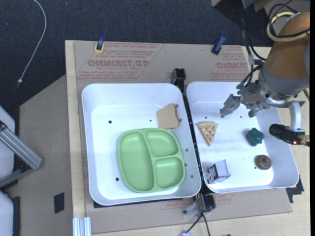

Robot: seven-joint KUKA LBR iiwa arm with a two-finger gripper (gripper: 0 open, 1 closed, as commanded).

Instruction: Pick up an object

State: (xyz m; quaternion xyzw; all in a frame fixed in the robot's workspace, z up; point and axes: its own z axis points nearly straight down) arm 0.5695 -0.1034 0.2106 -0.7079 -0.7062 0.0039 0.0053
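My gripper (242,107) hangs over the back part of the right bin (236,185), its two grey fingers spread open with nothing between them. A pizza slice (207,132) lies in that bin near its left wall, just in front and left of the gripper. A dark green object (255,136) sits to the front right of the gripper. A small brown round piece (263,162) lies nearer the front right corner. A grey and white packet (218,171) rests at the front left of the right bin.
The left bin (98,132) holds a green divided plate (150,160) and a slice of toast (169,116) behind it. A black divider clamp (178,75) sits between the bins at the back. Cardboard (147,58) lies under both bins.
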